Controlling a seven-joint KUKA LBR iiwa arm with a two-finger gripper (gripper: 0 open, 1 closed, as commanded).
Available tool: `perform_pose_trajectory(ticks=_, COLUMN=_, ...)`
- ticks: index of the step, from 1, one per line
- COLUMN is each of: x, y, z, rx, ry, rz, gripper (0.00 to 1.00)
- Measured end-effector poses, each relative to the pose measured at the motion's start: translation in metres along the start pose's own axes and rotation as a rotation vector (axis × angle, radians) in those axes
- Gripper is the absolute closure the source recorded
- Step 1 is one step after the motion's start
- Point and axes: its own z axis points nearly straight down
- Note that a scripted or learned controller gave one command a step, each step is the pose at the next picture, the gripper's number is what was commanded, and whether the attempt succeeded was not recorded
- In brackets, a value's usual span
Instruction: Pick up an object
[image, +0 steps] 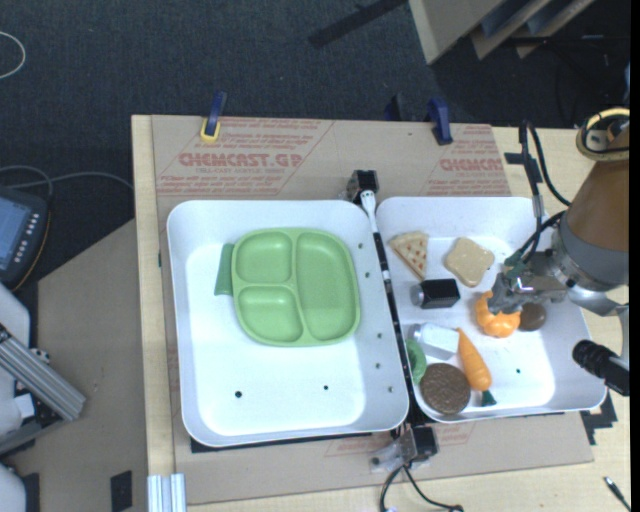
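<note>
Orange toy fruit (497, 320) lies in the right bin (560, 385), near that bin's middle right, directly beneath the gripper (512, 290). The gripper touches or nearly touches its top. Whether it is open, closed or grasping the fruit cannot be told from this angle.

A brown bench board (150, 300) with red lettering carries two shallow white bins side by side. The arm (600, 225), grey with an orange-brown band, reaches in from the right over the right bin.

The left bin (200, 400) holds a light green divided plate (296, 286) with three compartments, set towards the bin's upper middle.

The right bin holds several small toy foods:
- A pale bread slice (468, 260) sits near the top, just beside a tan triangular wedge (410, 252) on its left.
- A round dark brown patty (444, 388) sits at the lower left.
- An orange carrot (475, 360) lies tilted just above and to the right of the patty.
- A white block (437, 340) lies left of the carrot.
- A black block (438, 293) rests below the wedge.
- A small dark brown round piece (531, 318) touches the fruit's right side.

Two blue clamps (438, 120) grip the board's far edge.
</note>
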Motion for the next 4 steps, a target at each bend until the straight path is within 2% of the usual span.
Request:
perform_pose_trajectory(ticks=1, x=0.000, y=0.001, z=-0.011, rx=0.004, ry=0.000, rz=0.001, gripper=1.00)
perform_pose_trajectory(ticks=2, x=0.053, y=0.021, z=-0.019, rx=0.004, ry=0.002, rz=-0.004, gripper=1.00)
perform_pose_trajectory(ticks=3, x=0.105, y=0.020, z=-0.002, rx=0.011, ry=0.004, rz=-0.003, gripper=1.00)
perform_pose_trajectory(ticks=4, x=0.106, y=0.023, z=-0.001, rx=0.008, ry=0.002, rz=0.001, gripper=1.00)
